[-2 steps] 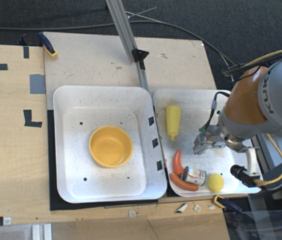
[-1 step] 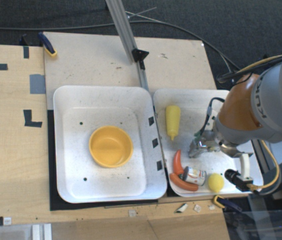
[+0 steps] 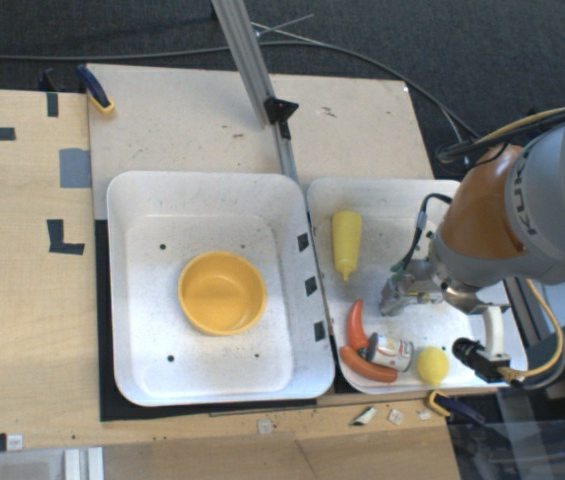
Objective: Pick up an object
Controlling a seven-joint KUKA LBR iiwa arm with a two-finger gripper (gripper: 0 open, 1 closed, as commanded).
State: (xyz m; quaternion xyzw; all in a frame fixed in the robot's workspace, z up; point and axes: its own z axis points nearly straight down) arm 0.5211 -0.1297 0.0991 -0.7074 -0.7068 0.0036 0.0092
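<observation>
Mustard bottle (image 3: 346, 243) lies just left of the claw (image 3: 398, 298), whose grip I cannot tell.

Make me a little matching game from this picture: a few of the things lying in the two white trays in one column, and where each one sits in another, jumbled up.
Things:
1. yellow bowl
2. yellow mustard bottle
3. yellow lemon
4. hot dog

Places:
A. front of the right bin, nearest its right corner
B. middle of the left bin
C. front-left corner of the right bin
D. upper left part of the right bin, lying lengthwise

Pairs: 1-B, 2-D, 3-A, 4-C
</observation>
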